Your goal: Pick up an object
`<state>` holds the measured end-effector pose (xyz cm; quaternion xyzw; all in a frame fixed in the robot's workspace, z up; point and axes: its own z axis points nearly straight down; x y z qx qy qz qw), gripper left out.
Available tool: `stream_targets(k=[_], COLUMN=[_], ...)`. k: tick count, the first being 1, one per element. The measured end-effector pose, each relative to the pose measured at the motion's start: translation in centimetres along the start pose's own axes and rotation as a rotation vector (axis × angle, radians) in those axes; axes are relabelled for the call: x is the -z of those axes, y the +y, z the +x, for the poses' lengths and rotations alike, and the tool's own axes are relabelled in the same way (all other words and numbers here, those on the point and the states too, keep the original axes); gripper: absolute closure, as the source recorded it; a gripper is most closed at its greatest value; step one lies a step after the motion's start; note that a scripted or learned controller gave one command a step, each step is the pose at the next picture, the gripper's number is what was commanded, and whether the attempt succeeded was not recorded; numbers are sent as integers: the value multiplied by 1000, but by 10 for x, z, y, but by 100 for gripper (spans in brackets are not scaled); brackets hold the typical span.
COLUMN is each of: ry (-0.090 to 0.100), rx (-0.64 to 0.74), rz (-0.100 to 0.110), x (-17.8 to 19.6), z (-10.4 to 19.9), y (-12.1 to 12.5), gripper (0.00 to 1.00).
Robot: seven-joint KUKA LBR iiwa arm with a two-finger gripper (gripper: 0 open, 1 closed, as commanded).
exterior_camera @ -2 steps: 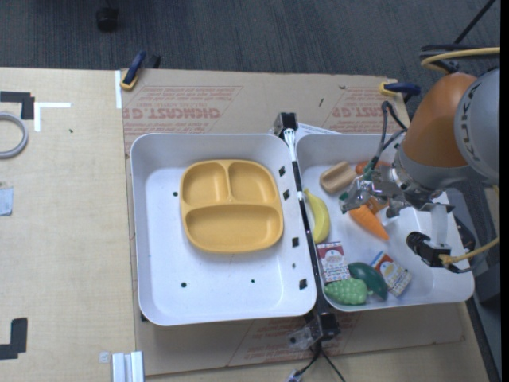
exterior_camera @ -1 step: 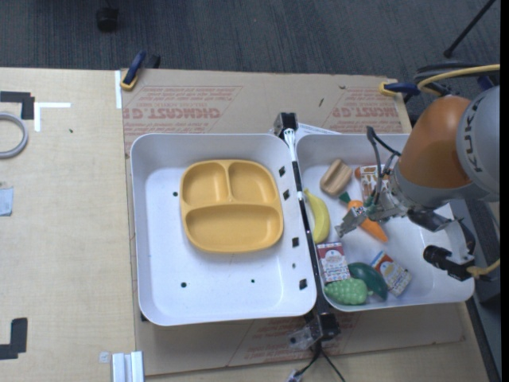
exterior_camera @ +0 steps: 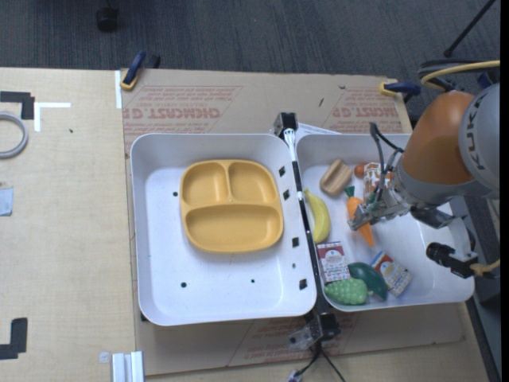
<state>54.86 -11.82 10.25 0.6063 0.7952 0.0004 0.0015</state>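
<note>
Overhead, two white bins sit side by side on the desk (exterior_camera: 64, 237), touching along a black clipped seam. Left bin (exterior_camera: 159, 285): one yellow divided plate (exterior_camera: 231, 206) with three compartments, lying in the upper middle, with bare white floor below it and along its left side. Right bin (exterior_camera: 445, 293): one banana (exterior_camera: 319, 216) along the left wall, one tan bread roll (exterior_camera: 336, 177) near the top, one orange carrot (exterior_camera: 358, 217) in the middle, one red-and-white carton (exterior_camera: 332, 262) below the banana, one bumpy light-green item (exterior_camera: 347, 292) at the bottom wall, one dark green vegetable (exterior_camera: 367, 278) just beside it, and one small box (exterior_camera: 393, 276) to its right. A small red-and-white item (exterior_camera: 371, 173) lies near the roll; I cannot tell what it is.

One arm (exterior_camera: 449, 146), orange-banded, reaches in from the right, its claw (exterior_camera: 371, 211) low over the carrot; whether the fingers are spread or pinched on anything I cannot tell.

Brown cardboard (exterior_camera: 207, 102) with red printing lies under the bins; beyond the desk's far edge is dark grey carpet (exterior_camera: 278, 22). One blue-and-yellow clamp (exterior_camera: 134, 68) sits at the cardboard's top left corner, another (exterior_camera: 399, 89) at the top right. The right bin's lower right floor is bare, and things crowd its left and bottom walls.
</note>
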Motion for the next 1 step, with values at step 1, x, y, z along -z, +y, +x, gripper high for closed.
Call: stream_targets(k=[1], ry=[0], rx=[-82], rz=[1], x=[159], z=[40], y=[17], gripper=[100])
